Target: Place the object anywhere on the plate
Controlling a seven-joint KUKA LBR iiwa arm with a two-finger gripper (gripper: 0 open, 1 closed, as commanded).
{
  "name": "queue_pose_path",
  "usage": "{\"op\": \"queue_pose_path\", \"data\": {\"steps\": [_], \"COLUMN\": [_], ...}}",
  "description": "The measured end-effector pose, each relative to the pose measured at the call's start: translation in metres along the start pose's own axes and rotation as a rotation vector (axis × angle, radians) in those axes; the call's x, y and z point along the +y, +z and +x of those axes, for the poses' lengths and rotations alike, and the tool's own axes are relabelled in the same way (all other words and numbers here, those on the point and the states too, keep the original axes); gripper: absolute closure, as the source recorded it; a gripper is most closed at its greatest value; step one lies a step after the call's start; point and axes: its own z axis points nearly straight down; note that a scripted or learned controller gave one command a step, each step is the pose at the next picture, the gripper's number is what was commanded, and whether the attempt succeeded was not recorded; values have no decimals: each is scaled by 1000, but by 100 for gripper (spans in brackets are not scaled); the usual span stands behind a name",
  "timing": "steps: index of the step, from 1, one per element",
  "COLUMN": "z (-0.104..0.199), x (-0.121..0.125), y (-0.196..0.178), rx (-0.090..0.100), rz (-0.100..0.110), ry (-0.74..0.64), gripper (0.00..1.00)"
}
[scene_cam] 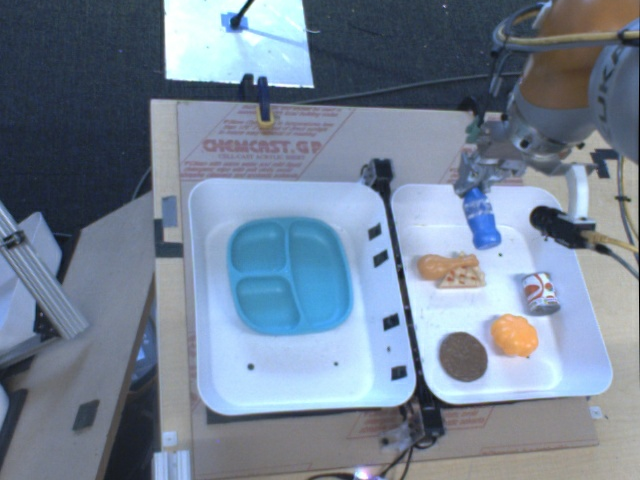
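- A blue plate (290, 275) with three compartments is lying in the left bin (215, 368), roughly at its middle, with nothing sitting on it.
- A black hinge strip (395, 298) is running between the two bins, top to bottom.
- In the right bin (590, 368), a chicken leg (437, 266) is lying near the left wall, touching a pizza slice (464, 273) just to its right.
- A brown cookie (463, 356) is resting toward the bin's front edge, below the pizza slice.
- A blue bottle (481, 218) is hanging tilted over the back part of the right bin, its cap end up between the fingers of the gripper (476, 186); the fingers are pinching the bottle's top, and its lower end is pointing down toward the bin floor.
- An orange fruit (514, 335) is sitting right of the cookie, apart from it.
- A small red-and-white can (540, 292) is lying on its side near the bin's right wall, above the orange fruit.
- The arm (580, 38) is reaching in from the upper right, its orange band showing above the wrist.
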Motion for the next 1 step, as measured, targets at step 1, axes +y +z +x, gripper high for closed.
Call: {"op": "queue_pose_path", "data": {"steps": [1], "z": [45], "x": [-8], "y": [3], "rx": [0], "rz": [-1], "ry": [0], "gripper": [100]}}
